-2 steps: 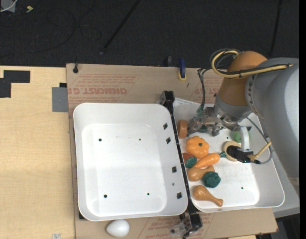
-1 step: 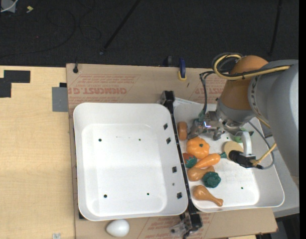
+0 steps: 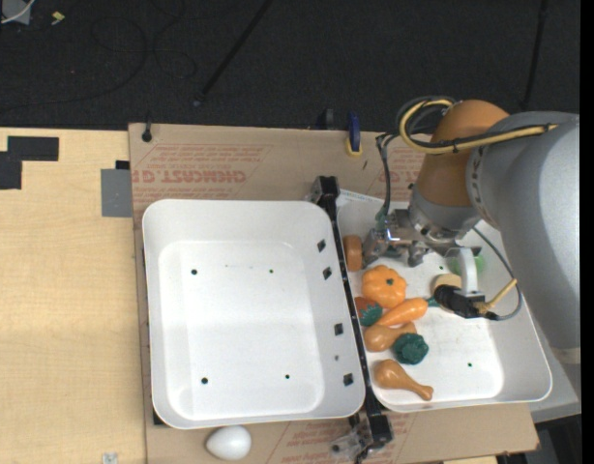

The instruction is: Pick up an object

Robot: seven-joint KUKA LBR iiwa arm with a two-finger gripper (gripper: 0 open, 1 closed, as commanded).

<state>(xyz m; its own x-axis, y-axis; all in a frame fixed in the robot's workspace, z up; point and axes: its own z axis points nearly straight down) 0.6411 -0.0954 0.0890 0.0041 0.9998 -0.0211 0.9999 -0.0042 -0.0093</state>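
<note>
Here, pumpkin [image 3: 384,285] sits just below fingers [image 3: 399,250].

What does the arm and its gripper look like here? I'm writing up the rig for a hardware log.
The arm is a bulky, rounded grey body with an orange band above the wrist. Yellow and black cables loop over that band. Below it, the gripper is a compact grey metal assembly, and a thin cable trails from it beside the arm.
</note>
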